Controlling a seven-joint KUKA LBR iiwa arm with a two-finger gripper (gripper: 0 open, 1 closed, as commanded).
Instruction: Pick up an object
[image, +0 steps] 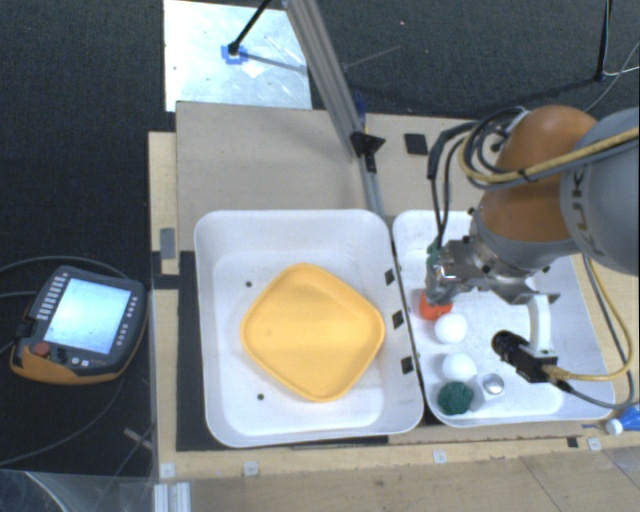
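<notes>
Worktop (270, 160): a tan board that carries both bins; dark floor lies around it; a grey pole crosses its far part at a slant.
Arm (545, 180): grey with an orange band, reaching in from the right and hanging over the far half of the right bin; black and yellow cables loop around it.
Left bin (215, 300): shallow, white, left of centre; it touches the right bin along a middle edge marked by small black clips.
Yellow plate (313, 331): rounded square, lying flat in the middle of the left bin, turned corner-on like a diamond.
Right bin (580, 385): shallow, white, partly covered by the arm; the small things lie in its left, near part.
Pendant (78, 322): a handheld control unit with a lit screen, on the floor well to the left of the worktop.
End effector (438, 283): down at the left side of the right bin, just above the orange object; whether its fingers are apart or together cannot be told from here; nothing is seen between them.
Orange object (434, 308): small, partly hidden under the end effector, just far of the upper white ball.
White balls: one (450, 328) beside the orange object; another (459, 365) nearer.
Green ball (457, 397): dark, at the near left corner of the right bin, touching the nearer white ball.
Silver cap (492, 383): small, just right of the green ball.
</notes>
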